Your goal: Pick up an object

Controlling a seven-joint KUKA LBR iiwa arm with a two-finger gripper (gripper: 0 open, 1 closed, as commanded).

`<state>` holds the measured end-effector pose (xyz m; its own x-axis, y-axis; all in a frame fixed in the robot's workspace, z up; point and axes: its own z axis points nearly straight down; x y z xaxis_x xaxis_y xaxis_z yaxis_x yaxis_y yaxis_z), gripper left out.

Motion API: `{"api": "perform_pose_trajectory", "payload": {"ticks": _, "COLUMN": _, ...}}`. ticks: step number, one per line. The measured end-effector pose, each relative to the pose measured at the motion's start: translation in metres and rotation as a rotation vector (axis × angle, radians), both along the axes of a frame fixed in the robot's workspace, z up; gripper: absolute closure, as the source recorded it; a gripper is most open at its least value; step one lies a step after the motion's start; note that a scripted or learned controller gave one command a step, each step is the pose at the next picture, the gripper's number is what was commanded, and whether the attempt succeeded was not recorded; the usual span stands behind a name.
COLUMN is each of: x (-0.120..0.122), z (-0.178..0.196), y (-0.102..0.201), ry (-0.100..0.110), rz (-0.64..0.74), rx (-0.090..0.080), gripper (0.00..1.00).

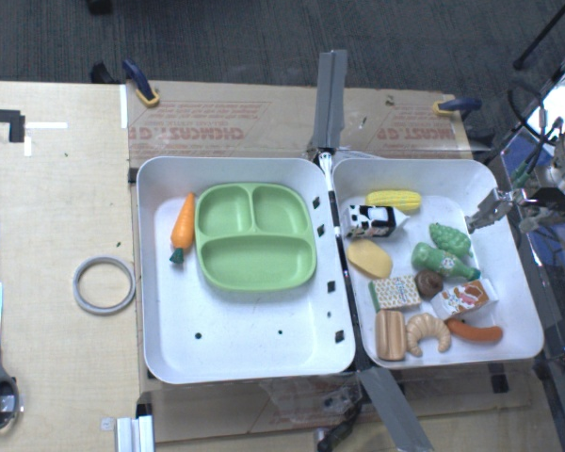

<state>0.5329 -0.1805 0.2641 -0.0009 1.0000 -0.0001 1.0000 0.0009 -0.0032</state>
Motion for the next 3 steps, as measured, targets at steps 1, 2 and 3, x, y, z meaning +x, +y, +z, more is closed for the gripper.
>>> {"api": "perform_pose_trajectory", "payload": {"ticks": 1, "x": -0.036, "z": 0.026, "y": -0.025, "ry": -0.002, "rz": 0.052, "rx": -0.001, "gripper": 0.0}}
{"api": "perform_pose_trajectory", "payload": {"ticks": 2, "x": -0.026, "z": -0.027, "y": 0.001, "ry": -0.002, "rz": 0.205, "rx": 0.0, "gripper": 0.0}}
{"api": "perform_pose_trajectory", "payload": {"ticks": 3, "x": 0.006, "z": -0.114, "y": -0.036, "ry": -0.001, "rz": 0.189, "rx": 0.001, "gripper": 0.0}}
